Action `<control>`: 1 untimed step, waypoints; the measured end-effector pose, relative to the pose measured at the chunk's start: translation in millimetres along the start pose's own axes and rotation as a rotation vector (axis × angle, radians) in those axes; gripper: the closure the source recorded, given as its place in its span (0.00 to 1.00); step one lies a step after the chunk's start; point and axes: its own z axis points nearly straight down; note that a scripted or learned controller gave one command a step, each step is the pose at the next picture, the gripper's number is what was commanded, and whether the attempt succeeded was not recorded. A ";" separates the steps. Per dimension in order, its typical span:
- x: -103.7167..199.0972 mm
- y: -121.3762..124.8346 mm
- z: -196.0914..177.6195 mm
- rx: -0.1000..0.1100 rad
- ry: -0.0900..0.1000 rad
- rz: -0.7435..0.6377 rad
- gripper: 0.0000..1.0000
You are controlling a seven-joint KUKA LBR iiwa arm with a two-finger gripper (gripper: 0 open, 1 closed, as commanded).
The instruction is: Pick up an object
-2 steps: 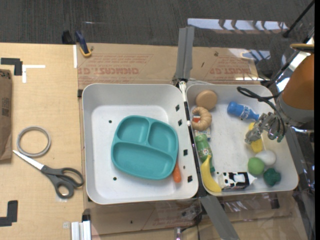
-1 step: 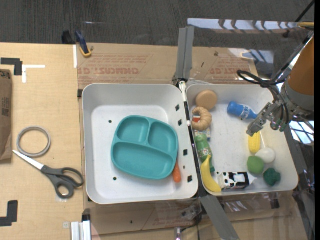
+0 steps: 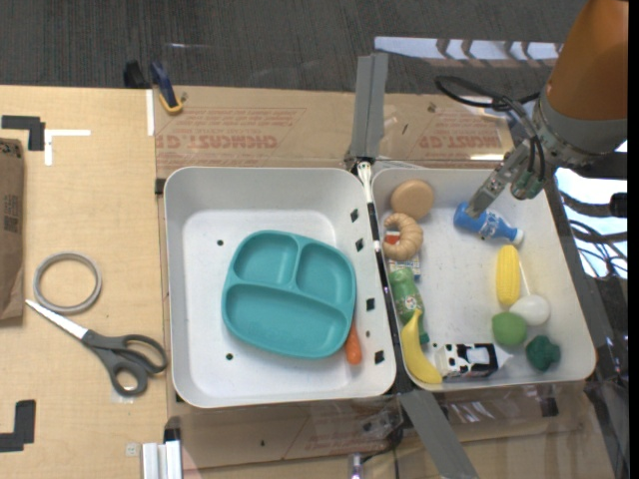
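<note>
We log nothing lifted yet: the gripper (image 3: 487,201) hangs over the right bin (image 3: 569,267), fingertips just above the blue bottle (image 3: 486,225) lying on the bin floor, jaws narrow and holding nothing, grasp and lift remaining.

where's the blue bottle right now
In the camera view the blue bottle lies in the right bin, near its back edge, just under the gripper and above the corn cob.
</note>
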 end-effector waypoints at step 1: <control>54.8 41.2 18.2 0.003 0.003 0.111 1.00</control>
